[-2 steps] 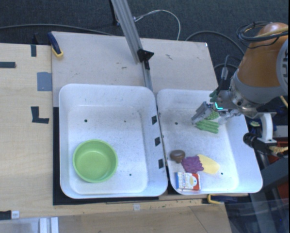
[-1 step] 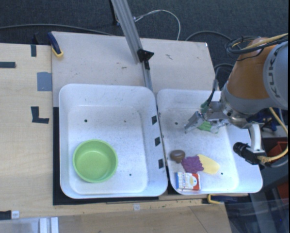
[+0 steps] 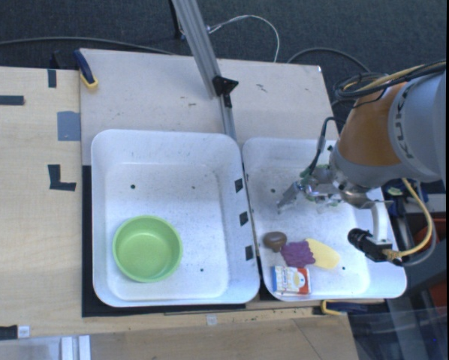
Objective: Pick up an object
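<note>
Gripper (image 3: 290, 196) over right bin (image 3: 262, 160), finger state unclear, brown lump (image 3: 275, 240), purple toy (image 3: 298, 253), carton (image 3: 290, 280) toward six o'clock, apart.

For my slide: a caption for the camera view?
Grey arm's gripper above right white bin; round green bowl in left bin.

We see a dark carpeted floor (image 3: 345, 6) at 12 o'clock, crossed by thin cables (image 3: 247, 19). A pale wooden bench (image 3: 25, 201) spreads toward 9 o'clock, marked with dark tape pieces (image 3: 59, 178). A grey metal pole (image 3: 198, 36) slants down from 12 o'clock over a white board (image 3: 149, 88).
</note>
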Robot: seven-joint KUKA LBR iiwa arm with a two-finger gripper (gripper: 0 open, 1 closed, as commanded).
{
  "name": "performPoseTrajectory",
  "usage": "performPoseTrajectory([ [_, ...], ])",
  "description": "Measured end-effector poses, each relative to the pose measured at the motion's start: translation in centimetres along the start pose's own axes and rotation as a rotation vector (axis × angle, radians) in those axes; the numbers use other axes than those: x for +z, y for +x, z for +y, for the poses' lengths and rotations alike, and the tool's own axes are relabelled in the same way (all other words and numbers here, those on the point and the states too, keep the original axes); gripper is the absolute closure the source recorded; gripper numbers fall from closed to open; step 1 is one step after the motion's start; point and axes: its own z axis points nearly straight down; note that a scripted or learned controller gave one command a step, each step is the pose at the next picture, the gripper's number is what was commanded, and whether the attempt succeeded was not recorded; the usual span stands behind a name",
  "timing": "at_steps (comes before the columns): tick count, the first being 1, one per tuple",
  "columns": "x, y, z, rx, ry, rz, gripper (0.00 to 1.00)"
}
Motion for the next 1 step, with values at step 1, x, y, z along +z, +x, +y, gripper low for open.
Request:
performPoseTrajectory([
  [1,5.86,-0.88,-0.46,0.000,0.002,0.000,0.00],
])
